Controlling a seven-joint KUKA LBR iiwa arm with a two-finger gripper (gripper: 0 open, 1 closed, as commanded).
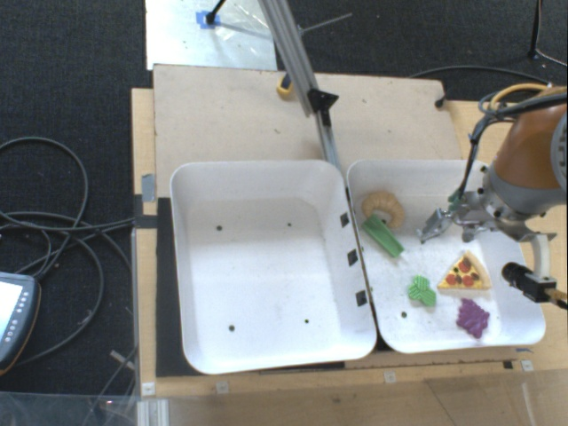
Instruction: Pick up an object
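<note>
The right bin (524,327) holds several toys: a tan donut (382,208), a green block (383,237), a small green leafy piece (422,290), a pizza slice (465,273) and a purple grape bunch (473,317). My gripper (446,232) hangs over the middle of this bin, just above the pizza slice and to the right of the donut and green block. Its two metal fingers stand apart, open, with nothing between them.
The left bin (191,264) sits beside the right one, sharing a middle wall. A slanted metal pole (297,56) crosses above the bench at the back. Cables and a pendant lie on the floor at left.
</note>
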